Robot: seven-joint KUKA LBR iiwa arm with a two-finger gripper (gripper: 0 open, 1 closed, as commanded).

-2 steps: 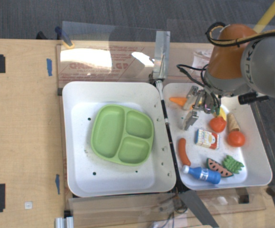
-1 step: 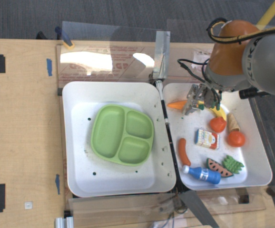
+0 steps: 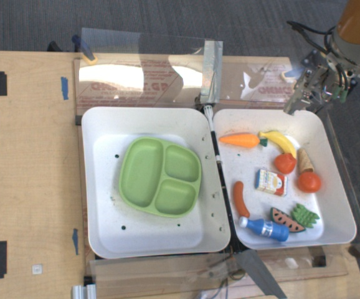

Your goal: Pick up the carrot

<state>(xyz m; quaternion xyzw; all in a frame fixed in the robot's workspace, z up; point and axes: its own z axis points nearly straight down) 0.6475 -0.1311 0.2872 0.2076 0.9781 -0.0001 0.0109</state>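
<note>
One arm (image 3: 354,17) raised at far right | gripper (image 3: 307,95) state unclear | carrot (image 3: 239,140) untouched

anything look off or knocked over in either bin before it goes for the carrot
Nothing stands out. The carrot lies flat near the far edge of the right bin, beside the banana with clear space on its near side. The green divided plate sits level in the left bin. No spills or damage visible.
</note>
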